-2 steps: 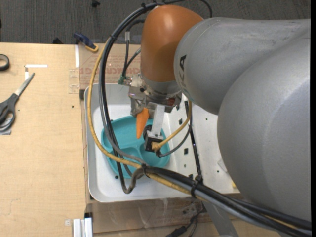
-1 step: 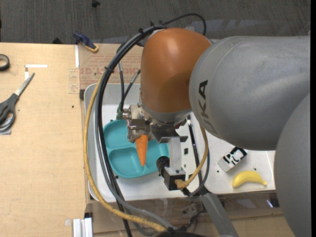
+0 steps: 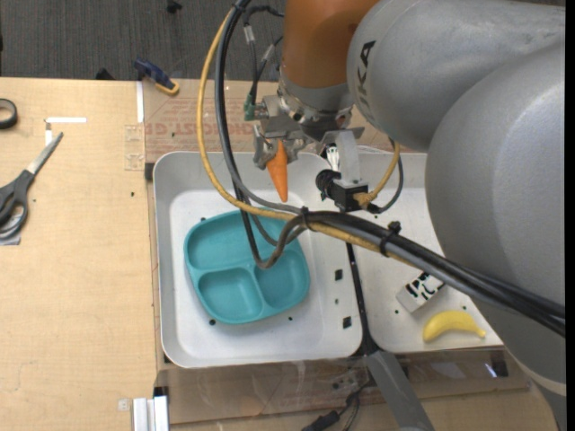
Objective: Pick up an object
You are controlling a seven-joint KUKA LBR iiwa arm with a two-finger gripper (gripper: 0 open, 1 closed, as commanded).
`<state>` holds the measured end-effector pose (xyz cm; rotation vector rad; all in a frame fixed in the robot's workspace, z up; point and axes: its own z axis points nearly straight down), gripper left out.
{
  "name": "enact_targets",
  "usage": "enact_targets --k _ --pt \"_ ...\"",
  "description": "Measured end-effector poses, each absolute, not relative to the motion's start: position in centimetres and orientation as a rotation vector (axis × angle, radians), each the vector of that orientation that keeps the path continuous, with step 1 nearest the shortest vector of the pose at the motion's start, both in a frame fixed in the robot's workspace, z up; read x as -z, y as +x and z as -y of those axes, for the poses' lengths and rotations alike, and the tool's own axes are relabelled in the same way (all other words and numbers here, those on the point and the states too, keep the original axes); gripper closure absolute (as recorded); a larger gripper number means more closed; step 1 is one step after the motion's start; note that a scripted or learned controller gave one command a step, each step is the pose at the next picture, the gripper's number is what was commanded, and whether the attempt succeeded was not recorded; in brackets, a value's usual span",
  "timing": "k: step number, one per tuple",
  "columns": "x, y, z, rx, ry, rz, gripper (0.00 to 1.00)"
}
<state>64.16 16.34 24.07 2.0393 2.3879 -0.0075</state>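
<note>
1. The gripper hangs over the back edge of the left bin, closed on a toy carrot. The carrot's thick orange end sits between the fingers and its tip points down, clear of the bin floor.

2. I judge the pick to be made and the lift under way. What remains is to carry the carrot without losing it.

3. The carrot tapers, and the grip is near its wide end. A tapered thing can slide out downward, so steady closing pressure and no sudden wrist turns would serve best.

4. Below and slightly forward lies a teal divided plate with three compartments. If the carrot slipped, it would likely land on the bin floor behind the plate or on its back rim.

5. Yellow and black cables loop from the wrist down across the plate. A straight upward move would keep them from dragging on the plate's rim; a sideways swing might catch them.

6. The right bin holds a banana and a small white box with black marks, just beside each other near the front. Any transfer toward that side should pass high over the divider.

7. Scissors lie on the counter well apart to the left and play no part.
</note>
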Motion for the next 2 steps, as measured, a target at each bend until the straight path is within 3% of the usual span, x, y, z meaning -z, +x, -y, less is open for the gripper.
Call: enact_targets --k 1,2 --pt "-14.8 60.4 -16.2 0.003 1.231 -2.891 1.00" --pt "-10.4 59.4 -17.6 0.002 1.783 -2.585 1.00"
